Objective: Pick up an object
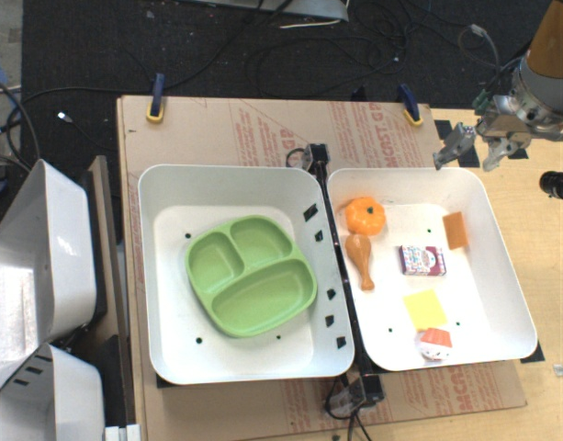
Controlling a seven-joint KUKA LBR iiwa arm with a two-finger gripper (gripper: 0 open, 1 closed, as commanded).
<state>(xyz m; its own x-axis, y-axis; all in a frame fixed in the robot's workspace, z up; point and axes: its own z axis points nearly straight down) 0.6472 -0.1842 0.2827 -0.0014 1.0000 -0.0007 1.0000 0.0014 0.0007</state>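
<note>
The right bin holds several small items: an orange pumpkin, a tan drumstick, an orange block, a small purple and white box, a yellow square and a red and white piece. My gripper hangs above the bin's far right corner, open, with nothing between its two grey fingers. It is well apart from every item.
The left bin holds a green divided plate. A black hinge strip runs between the two bins. Yellow and blue clamps pin the cardboard at the back. Cables lie on the dark floor beyond.
</note>
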